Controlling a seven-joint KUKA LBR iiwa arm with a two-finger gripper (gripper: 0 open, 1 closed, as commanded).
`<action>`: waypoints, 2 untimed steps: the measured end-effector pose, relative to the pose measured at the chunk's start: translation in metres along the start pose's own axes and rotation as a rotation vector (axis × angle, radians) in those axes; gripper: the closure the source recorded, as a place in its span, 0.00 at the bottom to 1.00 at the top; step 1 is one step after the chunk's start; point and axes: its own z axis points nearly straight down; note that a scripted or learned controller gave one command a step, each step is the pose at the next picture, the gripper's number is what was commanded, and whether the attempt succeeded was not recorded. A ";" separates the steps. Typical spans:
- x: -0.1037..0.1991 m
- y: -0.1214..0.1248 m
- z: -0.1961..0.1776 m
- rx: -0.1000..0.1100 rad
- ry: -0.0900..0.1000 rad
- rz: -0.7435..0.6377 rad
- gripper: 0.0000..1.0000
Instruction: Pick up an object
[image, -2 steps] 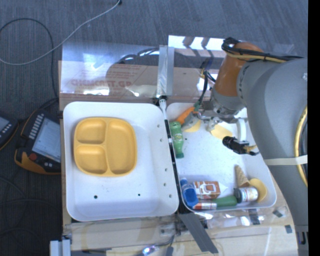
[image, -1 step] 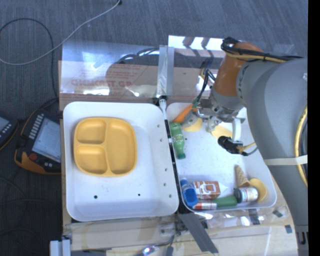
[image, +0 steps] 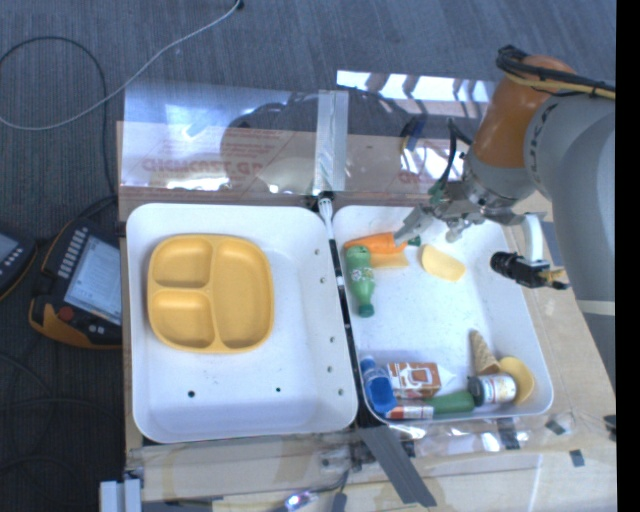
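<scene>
Hovering over the far edge of the right bin (image: 535, 330), your end effector (image: 432, 228) is hanging with its fingers spread, pinching nothing. Beneath it, the orange carrot (image: 378, 243) is lying near that bin's far left corner, with the green bottle (image: 360, 279) just beside it and the yellow piece (image: 442, 263) nearby. A yellow divided plate (image: 211, 293) is sitting in the left bin (image: 160, 400).

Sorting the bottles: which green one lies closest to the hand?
The green bottle beside the divider, just below the carrot; the other green one lies along the bin's bottom edge.
</scene>
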 end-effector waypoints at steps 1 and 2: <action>0.044 0.006 -0.017 0.001 0.004 0.108 0.00; 0.048 0.006 0.045 -0.001 0.002 0.079 0.00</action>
